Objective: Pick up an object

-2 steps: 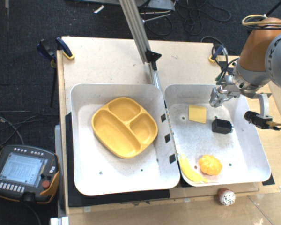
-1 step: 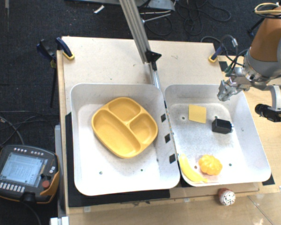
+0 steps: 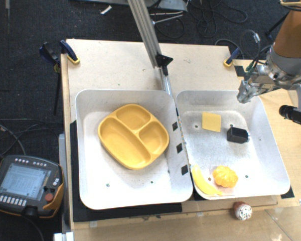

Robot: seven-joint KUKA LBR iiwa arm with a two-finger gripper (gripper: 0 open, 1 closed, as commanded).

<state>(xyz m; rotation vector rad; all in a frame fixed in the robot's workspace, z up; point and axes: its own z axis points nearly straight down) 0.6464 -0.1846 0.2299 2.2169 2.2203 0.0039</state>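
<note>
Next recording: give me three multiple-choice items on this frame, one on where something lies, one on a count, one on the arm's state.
1. Where does the yellow divided plate lie?
A. in the left bin
B. in the right bin
C. on the bench outside the bins

2. How many compartments does the plate have?
A. two
B. three
C. five

3. Where is the gripper with respect to the things in the right bin?
A. clamped on the black block
B. pressed onto the yellow square
C. over the bin's far right corner, apart from all of them

Answers: 1 A, the plate sits in the left bin. 2 B, two ridges split it into three wells. 3 C, the black block, yellow square, banana and yellow lump all lie untouched.
</note>
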